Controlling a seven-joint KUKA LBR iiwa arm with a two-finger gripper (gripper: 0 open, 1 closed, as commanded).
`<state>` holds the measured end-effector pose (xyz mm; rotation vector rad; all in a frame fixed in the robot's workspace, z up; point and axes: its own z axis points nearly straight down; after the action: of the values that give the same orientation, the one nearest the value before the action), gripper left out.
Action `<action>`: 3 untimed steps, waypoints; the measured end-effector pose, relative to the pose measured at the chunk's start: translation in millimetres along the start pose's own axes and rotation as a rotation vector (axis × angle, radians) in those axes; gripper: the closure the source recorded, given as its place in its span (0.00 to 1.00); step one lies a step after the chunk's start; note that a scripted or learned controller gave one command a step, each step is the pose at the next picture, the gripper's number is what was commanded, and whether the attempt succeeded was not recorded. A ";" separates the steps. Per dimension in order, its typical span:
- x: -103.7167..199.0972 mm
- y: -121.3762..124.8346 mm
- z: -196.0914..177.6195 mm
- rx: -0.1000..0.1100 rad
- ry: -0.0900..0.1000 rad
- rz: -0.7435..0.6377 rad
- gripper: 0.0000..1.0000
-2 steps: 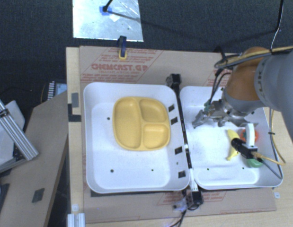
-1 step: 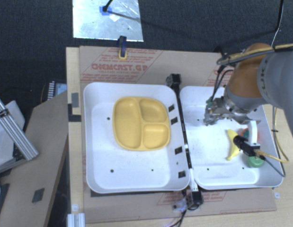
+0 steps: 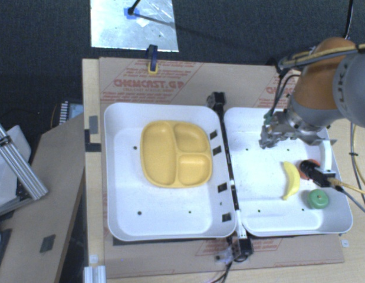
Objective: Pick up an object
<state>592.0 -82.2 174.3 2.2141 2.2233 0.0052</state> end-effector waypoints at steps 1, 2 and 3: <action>1.9 -0.6 -64.5 -0.003 -0.001 0.000 1.00; 1.7 1.1 -104.2 -0.001 0.000 -0.001 1.00; 62.7 -4.3 -89.7 0.004 0.002 -0.006 1.00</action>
<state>587.0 -19.6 263.9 2.2104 2.2325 0.0035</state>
